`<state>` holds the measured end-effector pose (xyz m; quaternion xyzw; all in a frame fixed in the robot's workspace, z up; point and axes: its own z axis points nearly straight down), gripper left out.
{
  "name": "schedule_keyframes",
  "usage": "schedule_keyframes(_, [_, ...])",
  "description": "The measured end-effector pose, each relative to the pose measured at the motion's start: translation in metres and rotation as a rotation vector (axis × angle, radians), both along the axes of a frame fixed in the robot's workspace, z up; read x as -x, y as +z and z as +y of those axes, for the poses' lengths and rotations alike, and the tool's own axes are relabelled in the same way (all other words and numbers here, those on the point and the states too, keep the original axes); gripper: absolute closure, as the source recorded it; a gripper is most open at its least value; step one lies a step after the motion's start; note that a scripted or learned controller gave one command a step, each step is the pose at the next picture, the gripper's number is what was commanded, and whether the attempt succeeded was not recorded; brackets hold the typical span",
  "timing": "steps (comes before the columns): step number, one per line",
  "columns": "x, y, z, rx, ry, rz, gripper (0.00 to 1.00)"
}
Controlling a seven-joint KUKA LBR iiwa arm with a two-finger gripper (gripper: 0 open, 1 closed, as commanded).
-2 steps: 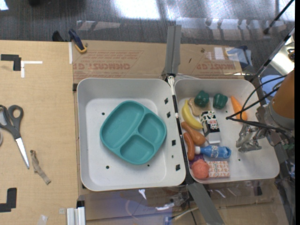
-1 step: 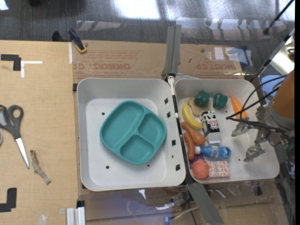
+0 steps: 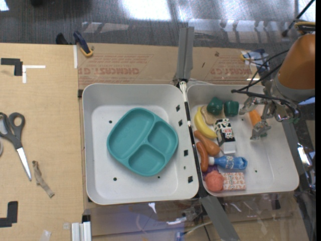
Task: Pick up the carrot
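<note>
A small bright orange carrot (image 3: 254, 117) hangs over the right side of the right bin (image 3: 281, 179). It sits between the two metal fingers of my gripper (image 3: 256, 120), which is shut on it. The grey arm with its orange band (image 3: 300, 64) comes in from the upper right, and cables cover part of the wrist. The carrot looks lifted off the bin floor, though the height is hard to judge.
Along the right bin's left side lie a banana (image 3: 202, 125), two green vegetables (image 3: 215, 106), a cow-patterned carton (image 3: 225, 130), brown sausages (image 3: 206, 147), a blue bottle (image 3: 231, 162), a red ball (image 3: 214, 181) and a pink packet (image 3: 234, 181). A teal divided plate (image 3: 143, 141) lies in the left bin. Scissors (image 3: 16, 134) rest on the bench.
</note>
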<state>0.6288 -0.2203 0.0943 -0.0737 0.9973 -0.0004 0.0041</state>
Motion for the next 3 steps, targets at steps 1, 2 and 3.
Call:
schedule_keyframes(1, [-0.002, 0.012, 0.000, 0.001, -0.002, -0.009, 1.00])
schedule_keyframes(2, [-0.009, 0.095, 0.022, 0.000, -0.090, 0.000, 1.00])
schedule_keyframes(3, [0.079, -0.002, 0.042, 0.000, 0.220, 0.006, 1.00])
